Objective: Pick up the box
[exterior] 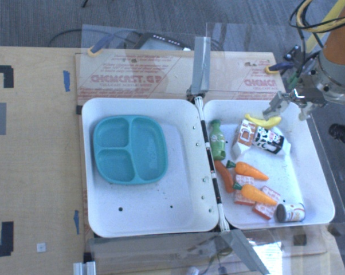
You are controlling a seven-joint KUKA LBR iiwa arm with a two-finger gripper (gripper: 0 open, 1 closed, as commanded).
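Hand (290, 103) at right bin's far edge, grip state unclear; box (246, 136) lower left, apart

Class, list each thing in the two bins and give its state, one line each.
Tray: flat in left bin, nothing on it.
Green bottle: lying down, right bin.
Banana: lying on the cartons.
Box: tipped, leaning.
Cow carton: on its side.
Carrots: lying loose.
Can: on its side.
Gripper: above right bin's far edge.

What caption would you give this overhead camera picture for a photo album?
Robot gripper poised at the right bin's far corner near a toy banana, box waiting; teal plate in the left bin.
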